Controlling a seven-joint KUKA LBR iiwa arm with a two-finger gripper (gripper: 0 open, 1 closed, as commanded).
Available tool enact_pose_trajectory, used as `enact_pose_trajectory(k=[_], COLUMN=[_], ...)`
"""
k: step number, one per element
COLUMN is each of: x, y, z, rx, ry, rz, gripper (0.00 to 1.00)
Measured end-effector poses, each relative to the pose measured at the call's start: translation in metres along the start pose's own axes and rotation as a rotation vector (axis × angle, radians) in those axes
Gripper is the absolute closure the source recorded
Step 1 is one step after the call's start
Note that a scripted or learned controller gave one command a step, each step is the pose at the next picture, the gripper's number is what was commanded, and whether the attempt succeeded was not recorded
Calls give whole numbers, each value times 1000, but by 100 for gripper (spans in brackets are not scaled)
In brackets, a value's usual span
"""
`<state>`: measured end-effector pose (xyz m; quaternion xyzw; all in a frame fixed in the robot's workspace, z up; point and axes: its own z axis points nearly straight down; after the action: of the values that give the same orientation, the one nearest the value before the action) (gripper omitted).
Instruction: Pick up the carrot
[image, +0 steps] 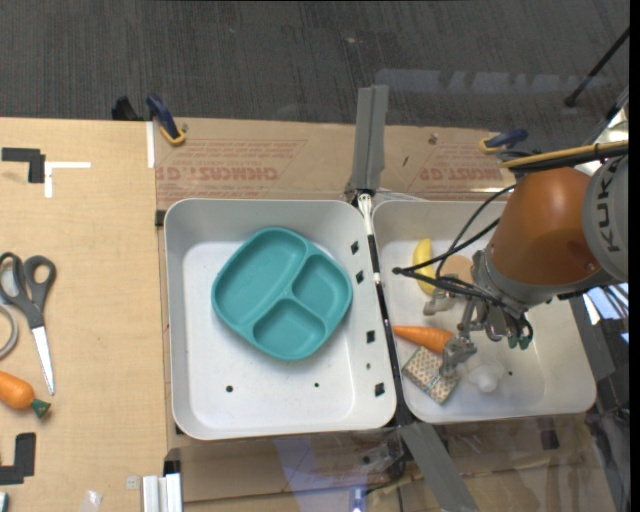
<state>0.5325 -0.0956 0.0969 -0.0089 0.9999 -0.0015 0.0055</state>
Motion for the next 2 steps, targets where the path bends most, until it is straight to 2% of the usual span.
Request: enact_pose_trajectory(k=[1, 2], x=[-14, -13], y=[1, 5], z=[1, 0], rx=[-2, -4], ry=[5, -1], rz=[-14, -260], gripper=[0, 0])
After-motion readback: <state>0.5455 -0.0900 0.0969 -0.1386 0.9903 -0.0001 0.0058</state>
